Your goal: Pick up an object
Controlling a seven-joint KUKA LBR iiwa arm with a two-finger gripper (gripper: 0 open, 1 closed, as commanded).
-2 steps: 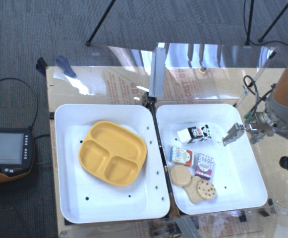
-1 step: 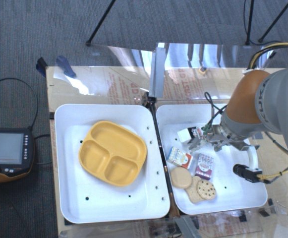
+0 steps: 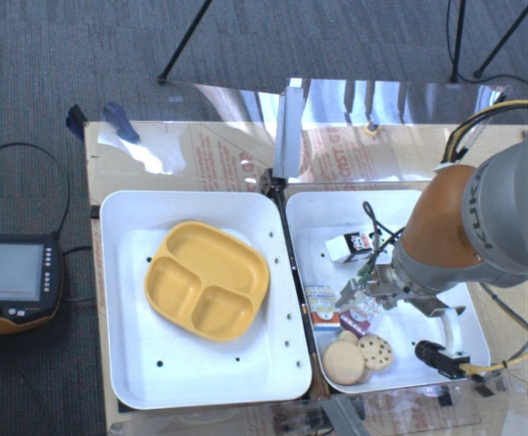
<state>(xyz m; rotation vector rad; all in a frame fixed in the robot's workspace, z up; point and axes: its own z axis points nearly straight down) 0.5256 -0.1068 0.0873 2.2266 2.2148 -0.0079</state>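
While KUKA marks the arm [image 3: 482, 221], whether the hand [image 3: 361, 302] grips anything is unclear.

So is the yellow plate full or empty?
Empty. The plate lies flat in the left bin, and all three of its compartments show bare yellow. The cookies are in the right bin.

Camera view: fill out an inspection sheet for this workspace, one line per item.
Surface: bench bearing left bin and right bin side by side.
Job's things: in the right bin, white carton, small packet, plain cookie, chip cookie.
Clutter: yellow divided tray in the left bin.
Grippers: gripper low over the right bin, near the packet.
Cables: black cable loops above the pendant.
Surroundings: teach pendant left of the bench; tripod legs behind it.
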